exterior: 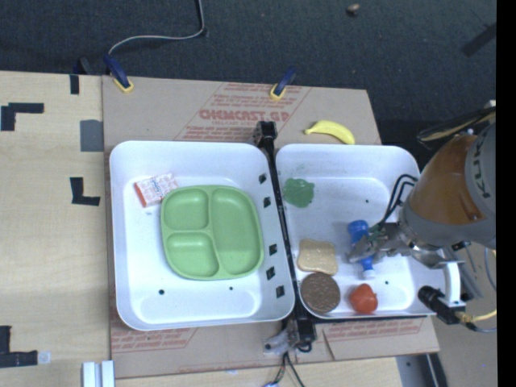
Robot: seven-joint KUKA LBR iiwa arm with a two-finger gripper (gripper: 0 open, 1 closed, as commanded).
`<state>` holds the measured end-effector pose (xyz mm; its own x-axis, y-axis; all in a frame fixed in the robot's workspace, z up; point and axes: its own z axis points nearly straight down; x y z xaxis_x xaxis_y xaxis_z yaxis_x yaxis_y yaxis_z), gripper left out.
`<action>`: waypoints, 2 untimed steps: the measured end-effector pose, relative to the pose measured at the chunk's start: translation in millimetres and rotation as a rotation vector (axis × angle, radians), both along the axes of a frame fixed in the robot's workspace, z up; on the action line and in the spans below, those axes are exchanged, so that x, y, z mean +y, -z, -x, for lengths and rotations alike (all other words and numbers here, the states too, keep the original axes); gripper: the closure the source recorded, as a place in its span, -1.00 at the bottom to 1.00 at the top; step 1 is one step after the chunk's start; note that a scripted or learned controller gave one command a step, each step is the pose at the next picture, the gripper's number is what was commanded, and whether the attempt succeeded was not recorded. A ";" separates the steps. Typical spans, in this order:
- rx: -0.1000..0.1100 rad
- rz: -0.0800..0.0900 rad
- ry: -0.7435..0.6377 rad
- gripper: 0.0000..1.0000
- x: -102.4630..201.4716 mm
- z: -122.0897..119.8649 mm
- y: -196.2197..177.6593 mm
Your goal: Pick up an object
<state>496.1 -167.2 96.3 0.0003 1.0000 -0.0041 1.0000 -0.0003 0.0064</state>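
My gripper (367, 251) hangs low in the right bin (347, 161), right over a small blue object (357, 230). Blue shows both above and below the gripper, and the middle of the object is hidden by it. Close by lie a slice of bread (317, 256), a round brown patty (320, 292) and a red tomato-like piece (364, 298). A green leafy piece (298, 192) lies at the bin's far left.
The left bin (133, 297) holds a green divided plate (213, 231) and a small red and white packet (154, 189). A yellow banana (330, 131) lies on the cardboard behind the right bin. The arm's orange band (450, 185) overhangs that bin's right wall.
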 end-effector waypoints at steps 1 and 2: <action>0.006 -0.005 -0.003 1.00 80.2 -72.9 -88.2; 0.007 -0.005 -0.002 1.00 144.7 -63.8 -128.7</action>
